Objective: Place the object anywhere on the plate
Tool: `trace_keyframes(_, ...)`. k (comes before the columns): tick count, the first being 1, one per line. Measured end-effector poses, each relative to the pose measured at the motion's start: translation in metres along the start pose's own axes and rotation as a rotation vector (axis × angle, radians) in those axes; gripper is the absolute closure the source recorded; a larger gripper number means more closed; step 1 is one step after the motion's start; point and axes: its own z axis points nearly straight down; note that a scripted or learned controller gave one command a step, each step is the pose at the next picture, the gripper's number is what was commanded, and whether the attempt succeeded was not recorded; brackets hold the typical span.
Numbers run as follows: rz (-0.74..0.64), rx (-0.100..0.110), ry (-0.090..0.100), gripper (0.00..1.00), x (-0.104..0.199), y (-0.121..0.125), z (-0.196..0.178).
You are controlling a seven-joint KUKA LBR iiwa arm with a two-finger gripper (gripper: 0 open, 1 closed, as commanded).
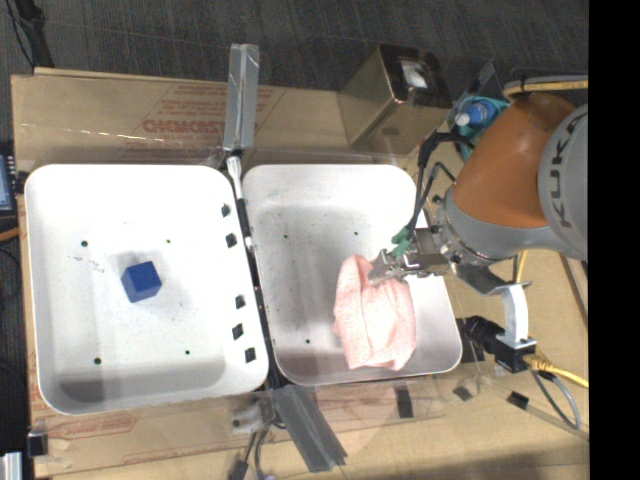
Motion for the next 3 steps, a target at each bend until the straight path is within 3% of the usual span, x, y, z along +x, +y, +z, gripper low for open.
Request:
trace_keyframes(1, -0.009, 0.004, 0.0, 1.0, 0.002, 0.001, 0.026)
trace_keyframes(3, -0.819, 0.002, 0.0, 1.0, 0.097, 0.014, 0.041)
